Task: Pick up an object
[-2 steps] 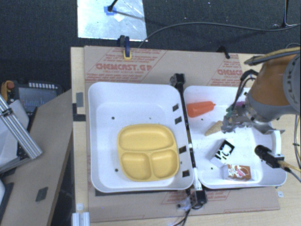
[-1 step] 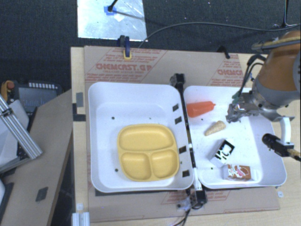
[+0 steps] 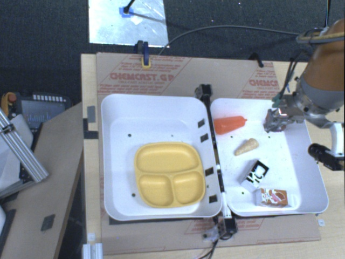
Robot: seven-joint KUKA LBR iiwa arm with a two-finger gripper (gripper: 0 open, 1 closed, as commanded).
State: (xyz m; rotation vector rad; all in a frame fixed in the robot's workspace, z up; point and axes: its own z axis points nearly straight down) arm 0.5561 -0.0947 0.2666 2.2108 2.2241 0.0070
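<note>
- Over the right bin (image 3: pixel 318 198), the hand (image 3: pixel 276 120) hangs near the back; I cannot tell if it grips anything.
- Beside it lies an orange carrot toy (image 3: pixel 229 124). It looks light, stiff and a bit slippery, so pinch it across the thick middle.
- Red letters on the board (image 3: pixel 178 72) under the bins say "CHEMCAST".
- Writing on the small packet (image 3: pixel 272 197) is too tiny to read.
</note>
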